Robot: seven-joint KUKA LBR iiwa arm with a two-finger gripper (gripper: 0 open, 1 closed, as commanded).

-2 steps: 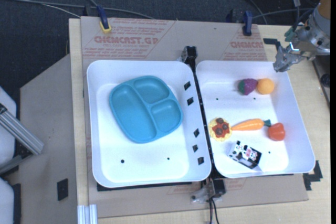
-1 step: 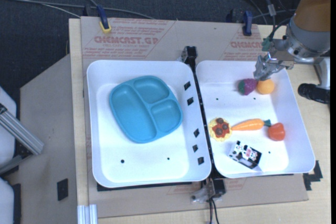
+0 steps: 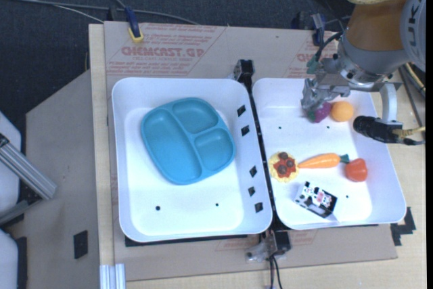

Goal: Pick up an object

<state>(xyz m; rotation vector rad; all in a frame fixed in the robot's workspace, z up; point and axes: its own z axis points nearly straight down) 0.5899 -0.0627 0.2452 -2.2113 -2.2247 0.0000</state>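
in the camera view, the gripper (image 3: 315,107) is reaching down into the right bin (image 3: 389,213), its fingers pinching at a small purple object (image 3: 320,111) beside an orange ball (image 3: 342,111); whether it is truly gripping, i cannot tell. the carrot (image 3: 318,161) is lying untouched nearby.

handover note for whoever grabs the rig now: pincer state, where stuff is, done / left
Pincer: down in the right bin, at a purple object; grip state cannot be told.
Right bin: orange ball beside the purple object, carrot, red tomato-like item, pizza slice toy, black and white card-like item.
Left bin: blue divided plate.
Done: nothing visibly lifted.
Left: secure and lift one object.
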